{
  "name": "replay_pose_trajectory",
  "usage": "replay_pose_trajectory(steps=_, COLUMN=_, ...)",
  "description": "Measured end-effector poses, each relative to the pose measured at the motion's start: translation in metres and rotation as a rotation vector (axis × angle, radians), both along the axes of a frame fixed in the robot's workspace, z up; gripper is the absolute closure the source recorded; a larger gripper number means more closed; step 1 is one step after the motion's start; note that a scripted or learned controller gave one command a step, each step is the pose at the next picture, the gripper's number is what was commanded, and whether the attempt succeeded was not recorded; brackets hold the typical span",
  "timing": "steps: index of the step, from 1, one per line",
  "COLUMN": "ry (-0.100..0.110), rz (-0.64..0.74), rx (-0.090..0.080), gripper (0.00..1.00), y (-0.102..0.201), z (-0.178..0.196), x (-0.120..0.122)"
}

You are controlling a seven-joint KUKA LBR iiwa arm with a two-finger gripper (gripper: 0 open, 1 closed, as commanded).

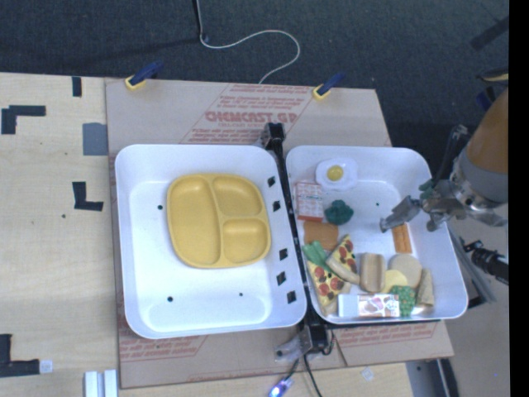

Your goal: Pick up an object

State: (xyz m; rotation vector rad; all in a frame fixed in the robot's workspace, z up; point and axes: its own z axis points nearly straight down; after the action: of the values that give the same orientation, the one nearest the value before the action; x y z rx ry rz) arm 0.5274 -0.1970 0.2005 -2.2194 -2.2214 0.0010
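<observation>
Toy food filled the right bin (376, 157), while the left bin (140, 222) held a yellow divided plate (219, 220) lying flat near its middle, three compartments facing up. Both bins sat on a cardboard sheet (240, 114) clamped at its far edge by two yellow-and-blue clips, with a thin white cable (248, 44) curling over the dark floor beyond. Just past the divider, along the right bin's left side, lay a small red-and-white packet (307, 200), and below it a brown cracker-like square (321, 234) and a pizza slice (332, 273) with green leafy pieces beside it. Near the far wall rested a fried egg (335, 173), and just in front of it a dark green broccoli piece (338, 212). Crowded into the near corner were bread-like slices (372, 271), a round pale piece (405, 265), a white packet with red print (378, 306) and a small green item (406, 298), most of them touching. An orange stick (402, 240) lay close to the right wall. The gripper (398, 216) hung over the bin's right part, above that stick, one grey finger (402, 212) pointing left; whether it was spread or closed could not be told, and nothing showed between its fingers.
</observation>
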Motion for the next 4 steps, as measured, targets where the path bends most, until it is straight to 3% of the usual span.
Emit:
replay_pose_trajectory(steps=1, ry=0.001, rz=0.005, rx=0.000, gripper=0.00, y=0.075, z=-0.062, x=0.043)
replay_pose_trajectory(steps=3, ry=0.001, rz=0.000, rx=-0.002, gripper=0.00, y=0.100, z=-0.117, x=0.038)
replay_pose_trajectory(steps=4, ry=-0.006, rz=0.002, rx=-0.002, gripper=0.00, y=0.096, z=-0.116, x=0.123)
